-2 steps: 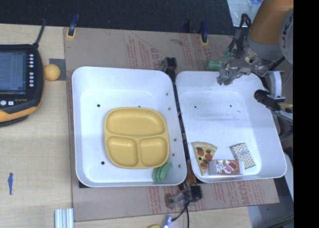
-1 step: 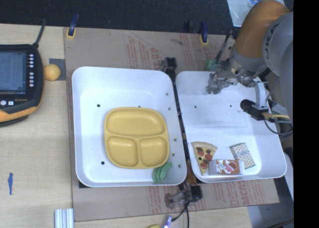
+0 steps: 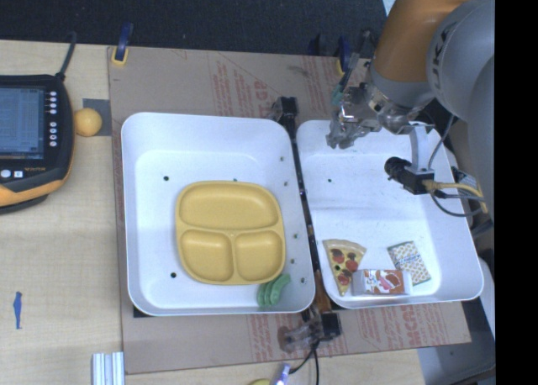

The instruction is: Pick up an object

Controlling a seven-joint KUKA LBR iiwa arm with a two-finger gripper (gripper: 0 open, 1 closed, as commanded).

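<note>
Pizza, a small toy slice, lies flat near the front of the right bin, its point aimed toward the bin's front edge. Just beside it, at the front wall, sits a small flat packet with red print, and next to that a patterned packet lies tilted, close to the red one; whether the 2 touch I cannot tell. All 3 things are bunched in the front part of that bin. The pincer hangs over the back left corner of the same bin, well apart from those 3 things, with nothing visible between its tips; whether it stands wide or narrow I cannot tell from this angle. Above it the grey arm with its orange band reaches in from the right, and a black fitting with cables hangs off the wrist over the bin's right half. In the left bin a yellow plate with 3 compartments lies in the middle, and a small green thing rests at its front right corner, touching or nearly touching the plate's rim. Both bins sit side by side on brown cardboard on the table. A control pendant with a screen lies at the table's left edge, with a yellow ball just beside it.
</note>
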